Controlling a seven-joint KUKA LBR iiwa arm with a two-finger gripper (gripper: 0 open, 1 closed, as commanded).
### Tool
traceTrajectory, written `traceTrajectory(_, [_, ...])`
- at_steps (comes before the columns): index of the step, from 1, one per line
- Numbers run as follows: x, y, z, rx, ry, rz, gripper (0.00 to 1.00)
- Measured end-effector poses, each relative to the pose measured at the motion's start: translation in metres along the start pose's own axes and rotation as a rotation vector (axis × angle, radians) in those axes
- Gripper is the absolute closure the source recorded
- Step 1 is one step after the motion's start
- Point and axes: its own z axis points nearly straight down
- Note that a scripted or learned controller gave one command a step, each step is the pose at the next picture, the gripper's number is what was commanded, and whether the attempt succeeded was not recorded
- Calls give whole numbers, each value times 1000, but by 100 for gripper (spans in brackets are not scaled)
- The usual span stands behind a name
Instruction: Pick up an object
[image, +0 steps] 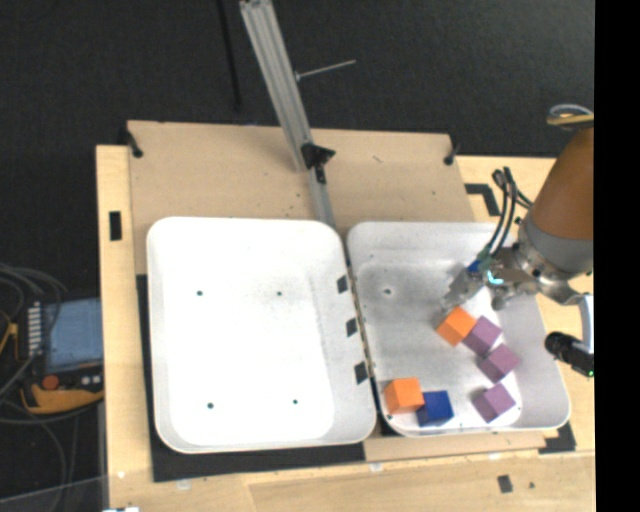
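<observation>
Two bins sit side by side on the bench (260, 160), touching along the middle of the frame. The left bin (170, 330) occupies centre-left. The right bin (400, 260) holds six blocks: one (457, 326) at centre, three (484, 335) (500, 362) (494, 402) running diagonally toward lower right, and two (404, 394) (435, 408) touching near its lower edge. The gripper (488, 280) hangs above the central block, toward upper right.

Light fell evenly from above, bright on the two white bins (250, 330), where the left one nearly washed out. The dark floor (60, 70) stayed dim. Shadows were faint; the whole frame looked soft and slightly grainy.
</observation>
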Motion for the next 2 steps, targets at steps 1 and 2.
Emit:
traceTrajectory(1, [0, 1, -3, -5, -1, 1, 0])
traceTrajectory(2, [1, 4, 59, 1, -2, 4, 0])
